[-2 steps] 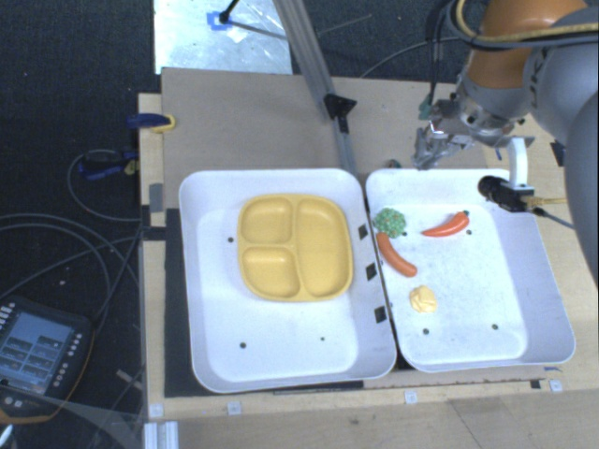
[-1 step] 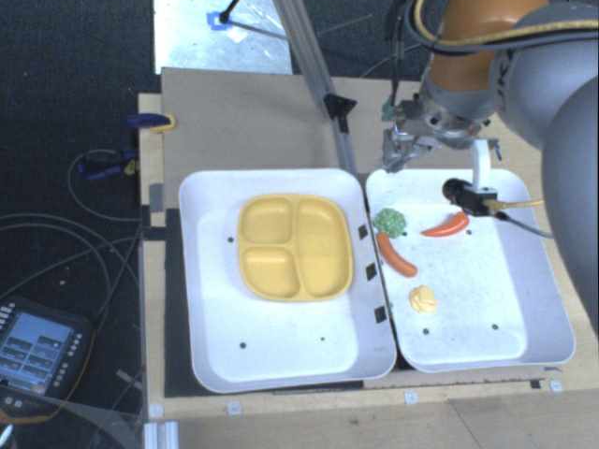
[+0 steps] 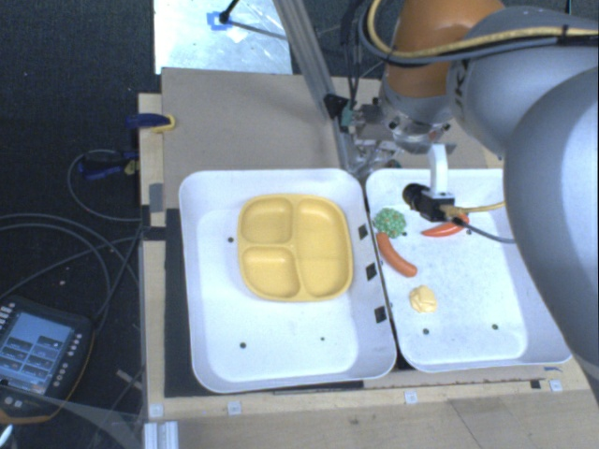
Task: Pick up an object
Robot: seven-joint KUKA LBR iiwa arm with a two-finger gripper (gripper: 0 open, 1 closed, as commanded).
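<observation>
My gripper (image 3: 368, 162), whether wide or narrow I cannot tell, hangs above the right bin's (image 3: 468, 344) far corner, so I'd aim for the green broccoli piece (image 3: 389, 221) just nearside of it, descending straight, clear of the orange sausage (image 3: 397, 254) beyond.

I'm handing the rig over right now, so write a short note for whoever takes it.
Gripper: above the far edge of the right bin, near the divide, with no object seen held.
Things: green piece, orange sausage, red pepper and yellow lump lie in the right bin; yellow divided plate is in the left bin.
Done: nothing picked.
Left: the whole pick.
</observation>
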